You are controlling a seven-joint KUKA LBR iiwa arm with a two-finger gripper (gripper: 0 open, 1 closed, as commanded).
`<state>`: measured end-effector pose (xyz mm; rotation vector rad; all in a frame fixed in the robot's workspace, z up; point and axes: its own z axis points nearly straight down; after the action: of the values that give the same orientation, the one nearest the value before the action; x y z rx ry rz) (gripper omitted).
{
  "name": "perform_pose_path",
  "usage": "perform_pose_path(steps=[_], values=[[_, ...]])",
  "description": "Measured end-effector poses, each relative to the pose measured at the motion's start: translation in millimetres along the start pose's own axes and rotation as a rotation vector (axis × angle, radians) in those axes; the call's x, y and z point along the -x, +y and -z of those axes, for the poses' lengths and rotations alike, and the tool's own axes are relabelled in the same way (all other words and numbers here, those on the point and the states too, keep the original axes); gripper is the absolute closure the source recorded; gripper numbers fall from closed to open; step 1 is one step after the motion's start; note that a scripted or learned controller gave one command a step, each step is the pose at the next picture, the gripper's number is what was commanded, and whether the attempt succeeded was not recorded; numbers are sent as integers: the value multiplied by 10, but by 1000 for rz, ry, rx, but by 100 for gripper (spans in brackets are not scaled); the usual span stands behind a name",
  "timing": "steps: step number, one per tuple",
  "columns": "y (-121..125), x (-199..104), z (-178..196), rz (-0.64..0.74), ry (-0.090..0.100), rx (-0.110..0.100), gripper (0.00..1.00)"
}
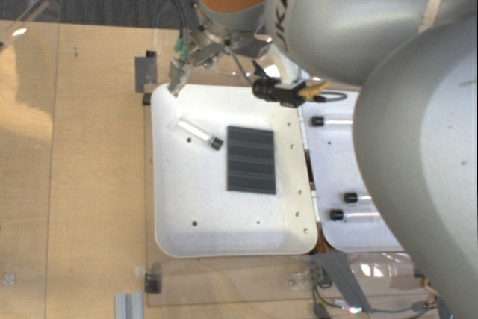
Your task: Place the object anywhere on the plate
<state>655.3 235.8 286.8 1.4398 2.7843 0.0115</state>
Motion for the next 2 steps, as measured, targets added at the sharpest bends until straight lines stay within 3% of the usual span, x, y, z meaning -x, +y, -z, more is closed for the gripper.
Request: perform_pose_path(steps=[1,2], values=[[-212,23,-1284,30,3,-6,0],[-320,103,-1960,832,-2,5,0]])
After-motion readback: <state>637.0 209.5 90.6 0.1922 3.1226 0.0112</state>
